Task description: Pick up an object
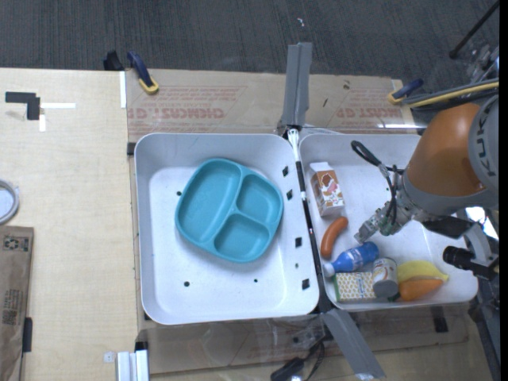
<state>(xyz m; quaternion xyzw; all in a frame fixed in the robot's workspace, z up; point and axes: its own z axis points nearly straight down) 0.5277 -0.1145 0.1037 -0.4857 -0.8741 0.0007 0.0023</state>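
The tool [375, 227] hovers low in the right bin [361, 145], its opening impossible to judge, just above the blue bottle [354, 258] lying lengthwise left-to-right.

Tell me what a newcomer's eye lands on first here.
First the blue plate, lying alone in the left bin. Next the arm with its orange band, reaching in from the right, its claw low over the right bin. There a carton, sausage, bottle and banana crowd together.
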